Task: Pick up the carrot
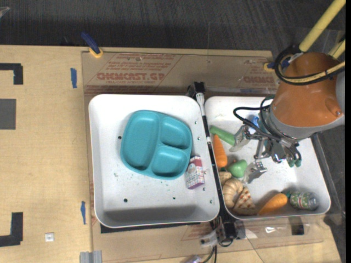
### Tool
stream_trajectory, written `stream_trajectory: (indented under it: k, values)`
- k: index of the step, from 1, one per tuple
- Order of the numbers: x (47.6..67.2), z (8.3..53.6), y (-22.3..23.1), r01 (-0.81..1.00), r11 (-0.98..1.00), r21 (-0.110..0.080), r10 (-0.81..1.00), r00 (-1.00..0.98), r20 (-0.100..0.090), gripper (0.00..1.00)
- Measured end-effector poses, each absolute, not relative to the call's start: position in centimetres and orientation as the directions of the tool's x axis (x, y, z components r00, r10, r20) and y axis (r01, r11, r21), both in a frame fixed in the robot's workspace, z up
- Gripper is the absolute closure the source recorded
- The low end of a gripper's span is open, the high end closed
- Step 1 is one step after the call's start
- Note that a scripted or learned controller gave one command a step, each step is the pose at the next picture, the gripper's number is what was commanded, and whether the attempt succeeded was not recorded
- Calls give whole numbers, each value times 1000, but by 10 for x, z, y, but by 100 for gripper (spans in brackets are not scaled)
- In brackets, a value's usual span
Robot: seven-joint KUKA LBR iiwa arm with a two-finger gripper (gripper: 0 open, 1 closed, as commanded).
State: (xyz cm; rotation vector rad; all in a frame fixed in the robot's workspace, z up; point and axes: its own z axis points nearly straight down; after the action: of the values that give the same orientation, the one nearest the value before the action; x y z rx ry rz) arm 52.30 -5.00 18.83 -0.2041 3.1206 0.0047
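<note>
left bin (104,147): teal tray (156,144), open floor at near edge | carrot (220,151) along right bin (321,169) left wall, tight | hand (253,155) open, empty, just right of carrot | orange item (273,203) near rim, unclear

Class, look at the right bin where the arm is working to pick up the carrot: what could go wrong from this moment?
1. Two orange pieces lie in the right bin: one by the left wall, one near the front. The program may go for the wrong one.
2. The piece by the wall is crowded by the green items, so the gripper may knock or grab those instead.
</note>
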Motion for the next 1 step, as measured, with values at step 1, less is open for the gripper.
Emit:
stream_trajectory:
  k: [1]
  values:
    - [516, 186, -8, -76, 997, 3, -76, -997, -6, 0]
